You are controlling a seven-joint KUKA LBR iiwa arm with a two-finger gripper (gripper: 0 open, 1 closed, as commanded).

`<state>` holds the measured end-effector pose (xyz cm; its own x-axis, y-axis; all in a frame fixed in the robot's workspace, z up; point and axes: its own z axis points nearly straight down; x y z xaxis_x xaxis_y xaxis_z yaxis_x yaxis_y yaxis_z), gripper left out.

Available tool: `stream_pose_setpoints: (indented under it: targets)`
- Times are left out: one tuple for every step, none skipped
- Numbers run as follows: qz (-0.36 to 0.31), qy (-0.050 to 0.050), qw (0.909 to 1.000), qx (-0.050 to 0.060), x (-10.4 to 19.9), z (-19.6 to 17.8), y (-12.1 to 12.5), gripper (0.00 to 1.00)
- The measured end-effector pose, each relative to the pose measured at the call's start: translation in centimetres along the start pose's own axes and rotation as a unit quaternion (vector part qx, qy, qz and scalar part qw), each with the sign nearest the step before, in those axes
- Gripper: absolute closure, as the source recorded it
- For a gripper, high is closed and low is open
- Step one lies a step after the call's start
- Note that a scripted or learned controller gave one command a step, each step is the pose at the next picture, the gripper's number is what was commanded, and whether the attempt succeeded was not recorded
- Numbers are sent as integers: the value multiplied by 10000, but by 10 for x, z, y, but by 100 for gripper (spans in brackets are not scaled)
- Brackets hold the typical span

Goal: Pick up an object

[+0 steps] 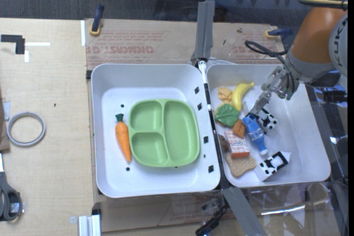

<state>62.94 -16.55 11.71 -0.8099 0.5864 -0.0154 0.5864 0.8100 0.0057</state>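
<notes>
The right bin [307, 135] holds a cluster of toy items: a yellow banana [239, 94], a green leaf piece [227, 115], a blue bottle [256, 135], a small black-and-white cow figure [270, 121], a red-and-white box [238, 146], a bread slice [241, 165] and a second black-and-white piece [275, 164]. My gripper [258, 109] reaches in from the right, slanting down to the left. Its tip sits just above the top of the blue bottle, between the banana and the cow figure. Nothing is lifted off the bin floor.
In the left bin [100, 135] a green divided plate [165, 132] lies with an orange carrot [123, 139] beside it on the left. A grey divider post [204, 30] stands between the bins at the back. A tape roll [24, 129] lies on the bench, far left.
</notes>
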Motion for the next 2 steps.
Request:
stream_pose_setpoints:
  targets:
    - [2297, -24, 9733, -15, 9, 10, 8, 0]
    - [4299, -32, 9029, -41, -20, 11, 35, 0]
